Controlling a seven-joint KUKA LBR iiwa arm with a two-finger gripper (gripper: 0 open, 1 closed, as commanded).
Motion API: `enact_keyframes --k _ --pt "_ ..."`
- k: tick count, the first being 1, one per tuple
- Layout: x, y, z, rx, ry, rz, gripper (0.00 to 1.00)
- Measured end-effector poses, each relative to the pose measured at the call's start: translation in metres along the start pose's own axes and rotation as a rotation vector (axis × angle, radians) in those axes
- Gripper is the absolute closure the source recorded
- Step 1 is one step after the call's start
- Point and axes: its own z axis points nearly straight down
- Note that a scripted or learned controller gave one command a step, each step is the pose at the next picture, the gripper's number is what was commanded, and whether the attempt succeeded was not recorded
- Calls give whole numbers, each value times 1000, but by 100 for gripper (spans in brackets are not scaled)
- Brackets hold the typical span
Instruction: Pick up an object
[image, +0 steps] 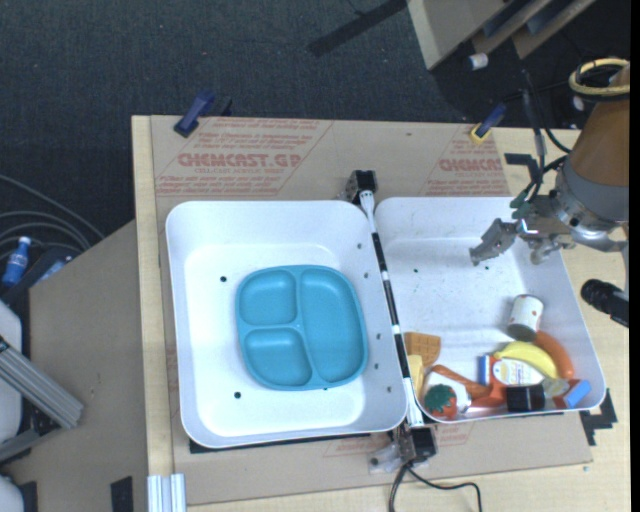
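Claw (510, 240): grey metal, two thin fingers spread apart, nothing between them; poised over the far end of the right bin (440, 290), a shallow white plastic tray with rounded corners.

Heap in that bin's near right corner, well apart from the claw: a small white cylinder (525, 313) with a dark end; a curved yellow banana (530, 356); a smooth orange carrot shape (557, 355); a tan waffle-textured piece (423, 348); a round green-and-red item (440, 399); a black block (524, 399).

Left bin (200, 300): same white plastic, holding a glossy blue plate (300, 326), rounded, split into three compartments.

Worktop (250, 160): pale board with red printed lettering.
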Motion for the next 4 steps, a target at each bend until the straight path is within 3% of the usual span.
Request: enact_keyframes --k 1,2,3,4 --pt "-19 -64 136 -1 0 1 0" --pt "37 -13 136 -2 -1 -1 0" --pt "36 -13 126 -3 -1 1 100" --pt "36 -13 126 -3 -1 1 0"
